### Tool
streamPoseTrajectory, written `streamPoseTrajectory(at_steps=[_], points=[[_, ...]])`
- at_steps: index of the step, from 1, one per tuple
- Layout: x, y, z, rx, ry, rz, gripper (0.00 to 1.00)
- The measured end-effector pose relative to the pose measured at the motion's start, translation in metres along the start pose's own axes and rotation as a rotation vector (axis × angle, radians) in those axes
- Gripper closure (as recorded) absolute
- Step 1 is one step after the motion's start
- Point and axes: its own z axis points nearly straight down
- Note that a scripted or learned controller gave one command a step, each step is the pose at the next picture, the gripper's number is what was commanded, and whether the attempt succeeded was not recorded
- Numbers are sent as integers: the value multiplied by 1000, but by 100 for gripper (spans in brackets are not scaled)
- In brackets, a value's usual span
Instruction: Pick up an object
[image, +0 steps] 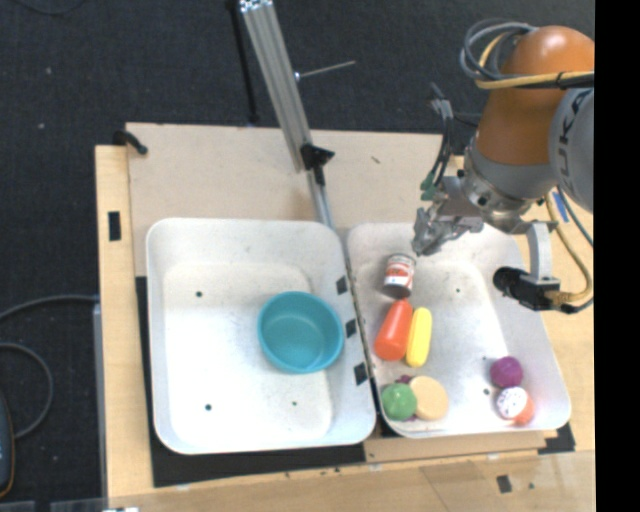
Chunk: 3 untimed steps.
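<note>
Camera view from above the bench gives me two white bins side by side, and I have the arm (520, 120) coming in from three o'clock, its orange band over the upper part of the right bin (470, 290). My gripper (428, 240) hangs at about eleven o'clock within that bin, just up and to the right of a small can (399, 274) with a red-and-white label. I see nothing between the fingers, and from this slant I cannot tell whether they are spread or closed; the tip is a dark blur against the white floor.

The things I could pick are gathered in the right bin. The can lies nearest the gripper, close but apart from it. At six o'clock from the can I see an orange carrot-like piece (393, 330) and a yellow piece (419, 336) lying side by side, touching. Further toward six o'clock sit a green ball (398, 401) and a tan round piece (430, 397), touching each other against the near wall. At the bin's five o'clock corner I have a purple ball (506, 372) and a red-and-white speckled piece (513, 403) just beside it.

Over in the left bin (200, 260) a teal bowl (300, 332) sits upright, toward its three o'clock side, near the divide.
</note>
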Motion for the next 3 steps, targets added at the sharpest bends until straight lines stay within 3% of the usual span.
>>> streamPoseTrajectory(at_steps=[1,3], points=[[44,12,8,1,0,0,100],[144,65,28,0,1,-1,100]])
